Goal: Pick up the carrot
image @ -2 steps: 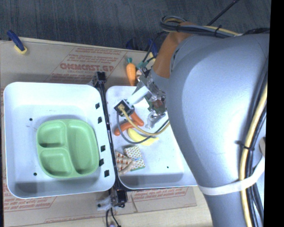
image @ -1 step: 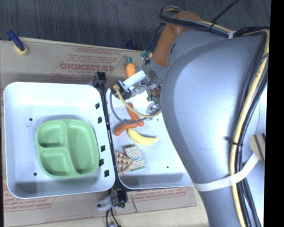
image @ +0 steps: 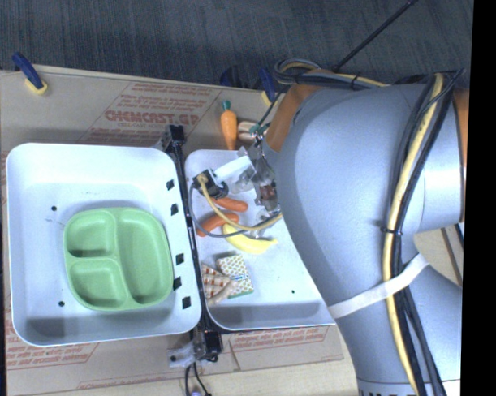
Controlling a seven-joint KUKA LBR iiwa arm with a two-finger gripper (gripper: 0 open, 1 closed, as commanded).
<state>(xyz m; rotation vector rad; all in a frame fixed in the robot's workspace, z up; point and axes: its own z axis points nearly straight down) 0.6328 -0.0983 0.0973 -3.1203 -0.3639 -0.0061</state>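
Note:
A carrot (image: 227, 128), orange with a green top, lies on the cardboard just behind the right bin's far rim (image: 221, 155), outside both bins. My gripper (image: 259, 181) hangs over the far part of the right bin, a little to the right of and in front of that carrot, and much of it is hidden by the arm. Two orange, carrot-like pieces (image: 231, 205) (image: 212, 225) lie in the right bin just left of and below the gripper. Nothing can be seen between its fingers.
A yellow banana (image: 251, 243) and a checkered waffle-like piece (image: 227, 276) lie in the right bin. The left bin (image: 29, 177) holds a green divided plate (image: 116, 257). The big grey arm (image: 361, 221) covers the right bin's right side.

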